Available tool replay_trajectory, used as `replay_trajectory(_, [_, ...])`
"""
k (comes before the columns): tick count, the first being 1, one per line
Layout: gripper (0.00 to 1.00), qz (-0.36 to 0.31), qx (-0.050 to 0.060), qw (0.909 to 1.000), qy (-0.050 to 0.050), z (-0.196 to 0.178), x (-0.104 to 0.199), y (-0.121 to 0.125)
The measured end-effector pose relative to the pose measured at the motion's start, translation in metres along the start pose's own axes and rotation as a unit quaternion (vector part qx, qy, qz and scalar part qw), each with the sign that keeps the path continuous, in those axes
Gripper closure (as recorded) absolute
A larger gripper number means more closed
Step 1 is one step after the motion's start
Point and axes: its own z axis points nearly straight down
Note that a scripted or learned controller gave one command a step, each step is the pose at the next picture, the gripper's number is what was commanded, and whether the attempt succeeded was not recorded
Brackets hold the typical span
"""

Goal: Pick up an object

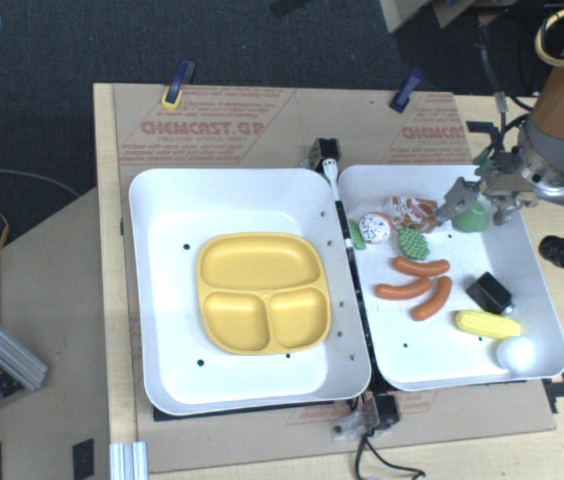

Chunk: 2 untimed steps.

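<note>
My gripper (480,206) hangs low over the far part of the right bin (552,298), reaching in from the right. A small green object (470,218) sits right under it, partly covered by it. Several small items lie in this bin: three orange-red sausages (422,266) (404,289) (432,298), a green dotted piece (414,242), a round white and green piece (372,230), a brown and white piece (414,208), a black block (489,293), a yellow corn-like piece (487,323) and a white ball (514,352).
The left bin (162,218) holds a yellow divided plate (262,291). A raised rim between the bins runs down the middle (347,258). Blue and yellow clamps (175,86) hold the board at the back. Cables trail at the front.
</note>
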Motion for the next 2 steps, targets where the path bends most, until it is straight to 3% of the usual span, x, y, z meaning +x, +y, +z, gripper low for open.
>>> replay_trajectory(1, [0.0, -0.001, -0.007, 1.0, -0.001, -0.007, 0.0, 0.003])
replay_trajectory(2, [0.0, -0.001, -0.004, 1.0, -0.001, 0.056, 0.001, 0.004])
